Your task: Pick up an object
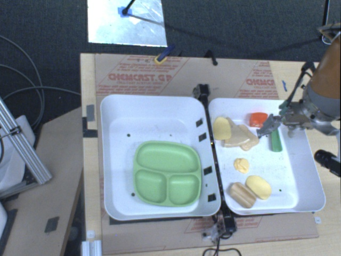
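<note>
The right bin (306, 164) holds several toy foods. A green stick (275, 141) lies just under my gripper (277, 130), which hovers over the bin's upper right with its fingers spread to either side of the stick's top. The left fingertip (263, 130) is close to a beige slice (241, 137). A red piece (258, 119) sits just left of the gripper. A yellow piece (222, 127) rests against the beige slice. Lower down are a small yellow lump (241, 165), a yellow oval (258, 186) and a tan roll (242, 194). Nothing is gripped.
The left bin (120, 143) holds a green divided plate (167, 174). A black divider (209, 143) runs between the bins. The arm (325, 89) comes in from the right, over the right bin's rim.
</note>
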Controlling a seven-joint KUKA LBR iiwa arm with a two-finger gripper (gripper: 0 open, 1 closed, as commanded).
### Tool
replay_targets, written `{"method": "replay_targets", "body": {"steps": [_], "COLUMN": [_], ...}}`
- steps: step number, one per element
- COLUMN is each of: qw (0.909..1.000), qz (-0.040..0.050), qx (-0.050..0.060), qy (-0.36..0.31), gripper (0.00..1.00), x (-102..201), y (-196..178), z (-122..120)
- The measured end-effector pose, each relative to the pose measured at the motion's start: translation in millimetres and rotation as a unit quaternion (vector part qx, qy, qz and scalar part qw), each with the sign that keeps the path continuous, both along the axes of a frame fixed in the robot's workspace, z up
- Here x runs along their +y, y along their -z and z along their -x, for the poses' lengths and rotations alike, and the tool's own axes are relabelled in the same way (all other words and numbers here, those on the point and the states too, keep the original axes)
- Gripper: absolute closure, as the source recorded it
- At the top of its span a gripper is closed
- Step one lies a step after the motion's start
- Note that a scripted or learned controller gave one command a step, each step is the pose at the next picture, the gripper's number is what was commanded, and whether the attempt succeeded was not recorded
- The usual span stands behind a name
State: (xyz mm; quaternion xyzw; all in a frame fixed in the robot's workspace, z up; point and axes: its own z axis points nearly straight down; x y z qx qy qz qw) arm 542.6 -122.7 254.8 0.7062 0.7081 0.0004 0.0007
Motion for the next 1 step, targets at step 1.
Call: {"method": "replay_targets", "body": {"steps": [1], "qw": [1.0000], "qz": [-0.0011], "qx": [0.001], "qy": [-0.002], "gripper": [0.00], "x": [66.6], "y": [0.9], "z": [53.9]}}
